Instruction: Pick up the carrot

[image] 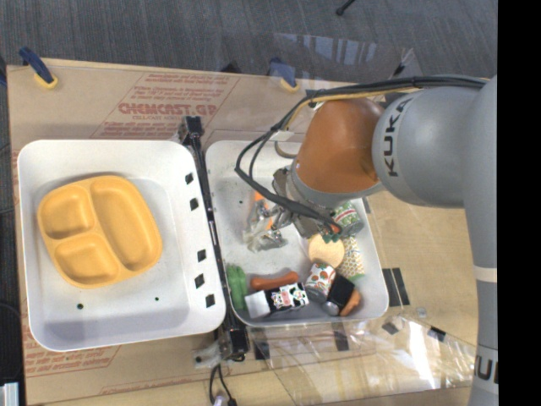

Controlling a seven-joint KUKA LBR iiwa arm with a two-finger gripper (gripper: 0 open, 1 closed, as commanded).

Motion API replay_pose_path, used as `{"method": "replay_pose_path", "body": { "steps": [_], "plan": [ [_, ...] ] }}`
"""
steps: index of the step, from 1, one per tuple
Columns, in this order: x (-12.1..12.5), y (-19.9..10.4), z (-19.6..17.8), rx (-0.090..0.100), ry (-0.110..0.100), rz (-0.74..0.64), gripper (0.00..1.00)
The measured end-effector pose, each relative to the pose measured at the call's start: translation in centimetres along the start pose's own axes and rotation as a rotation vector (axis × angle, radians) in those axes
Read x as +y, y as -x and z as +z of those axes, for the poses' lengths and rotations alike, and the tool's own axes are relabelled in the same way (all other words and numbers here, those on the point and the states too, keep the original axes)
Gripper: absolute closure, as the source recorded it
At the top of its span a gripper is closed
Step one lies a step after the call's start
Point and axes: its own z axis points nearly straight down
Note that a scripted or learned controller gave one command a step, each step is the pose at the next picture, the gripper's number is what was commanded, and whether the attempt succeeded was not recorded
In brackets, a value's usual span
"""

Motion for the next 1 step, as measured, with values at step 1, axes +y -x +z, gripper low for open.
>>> {"method": "replay_pose_path", "body": {
  "steps": [1],
  "plan": [
    [6.7,1.36,-9.31,-0.005,-0.002,-0.112,1.0]
  ]
}}
